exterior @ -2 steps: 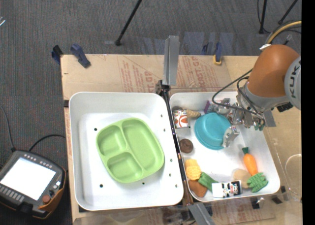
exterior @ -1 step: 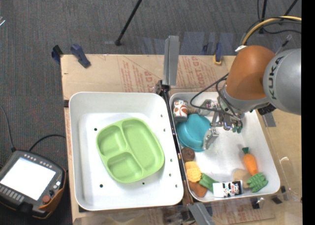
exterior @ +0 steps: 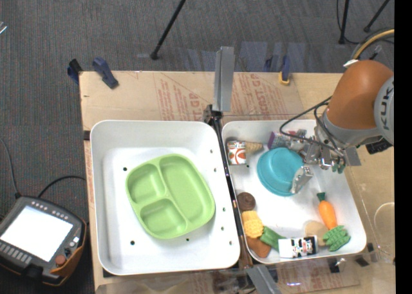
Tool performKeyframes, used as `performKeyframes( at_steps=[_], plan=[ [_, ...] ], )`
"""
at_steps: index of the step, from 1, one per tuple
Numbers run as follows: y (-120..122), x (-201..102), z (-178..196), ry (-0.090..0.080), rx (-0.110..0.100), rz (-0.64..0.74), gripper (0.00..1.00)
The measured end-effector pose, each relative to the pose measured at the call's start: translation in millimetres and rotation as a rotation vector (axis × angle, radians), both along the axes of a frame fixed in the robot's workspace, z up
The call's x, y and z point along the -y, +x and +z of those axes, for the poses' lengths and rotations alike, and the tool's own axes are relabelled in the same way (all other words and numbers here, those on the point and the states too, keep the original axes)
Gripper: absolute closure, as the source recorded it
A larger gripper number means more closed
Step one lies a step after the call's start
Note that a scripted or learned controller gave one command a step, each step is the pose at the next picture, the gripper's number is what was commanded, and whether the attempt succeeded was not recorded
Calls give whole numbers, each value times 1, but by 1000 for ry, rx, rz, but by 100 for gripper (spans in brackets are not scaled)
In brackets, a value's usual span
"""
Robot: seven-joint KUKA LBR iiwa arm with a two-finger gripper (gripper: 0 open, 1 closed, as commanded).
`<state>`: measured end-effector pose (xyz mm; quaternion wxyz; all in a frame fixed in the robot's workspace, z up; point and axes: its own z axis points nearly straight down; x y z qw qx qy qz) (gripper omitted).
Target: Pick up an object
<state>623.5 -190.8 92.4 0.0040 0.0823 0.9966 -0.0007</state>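
My gripper (exterior: 301,179) hangs low over the right bin (exterior: 353,206), at the right rim of a blue bowl (exterior: 277,170); one finger (exterior: 298,182) rests against the bowl's edge. Nothing shows between the fingers. Around the bowl lie a small red-and-white can (exterior: 236,152), an ice cream cone (exterior: 253,147), a purple piece (exterior: 272,138), a brown round piece (exterior: 245,201), a yellow corn cob (exterior: 253,224), a carrot (exterior: 327,213), a green leafy toy (exterior: 337,237) and a black-and-white carton (exterior: 297,246).
The left bin (exterior: 109,151) holds a green divided plate (exterior: 170,195). A grey metal post (exterior: 224,87) stands behind the bins' junction. A teach pendant (exterior: 38,240) lies at the lower left beside the bench. Tripod legs stand on the carpet behind.
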Motion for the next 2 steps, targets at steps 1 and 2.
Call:
performKeyframes(
  at_steps=[1,2],
  plan=[
    [-33,-82,0,-3,1,-160,0],
    [-84,-21,-1,0,-4,-119,0]
  ],
)
